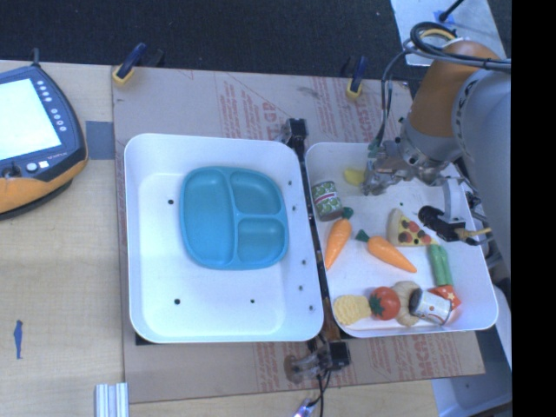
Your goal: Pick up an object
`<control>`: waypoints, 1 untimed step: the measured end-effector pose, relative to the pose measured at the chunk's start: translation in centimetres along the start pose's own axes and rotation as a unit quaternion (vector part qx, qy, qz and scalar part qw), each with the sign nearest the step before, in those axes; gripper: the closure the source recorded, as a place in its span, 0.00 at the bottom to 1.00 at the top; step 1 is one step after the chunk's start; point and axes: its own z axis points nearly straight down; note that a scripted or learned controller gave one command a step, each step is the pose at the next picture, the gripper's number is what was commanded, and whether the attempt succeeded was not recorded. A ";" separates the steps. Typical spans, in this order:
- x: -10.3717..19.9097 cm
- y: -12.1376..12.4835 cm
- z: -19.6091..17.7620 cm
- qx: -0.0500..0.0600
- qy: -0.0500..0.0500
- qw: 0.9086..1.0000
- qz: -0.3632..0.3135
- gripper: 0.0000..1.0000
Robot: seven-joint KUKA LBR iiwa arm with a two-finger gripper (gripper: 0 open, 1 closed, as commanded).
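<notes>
The grey arm (473,102) comes in from the right, its orange band up. Its gripper (380,181) points down, low.

Two bins (139,233), two carrots (337,242), one plate (233,216)

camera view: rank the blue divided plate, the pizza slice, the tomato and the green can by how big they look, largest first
1. blue divided plate, by far the largest
2. pizza slice
3. green can, which looks close to the pizza slice, so that order is unsure
4. tomato, smallest
</notes>
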 end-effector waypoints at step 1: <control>-0.1 0.1 -0.1 -0.001 0.000 1.000 0.000 0.00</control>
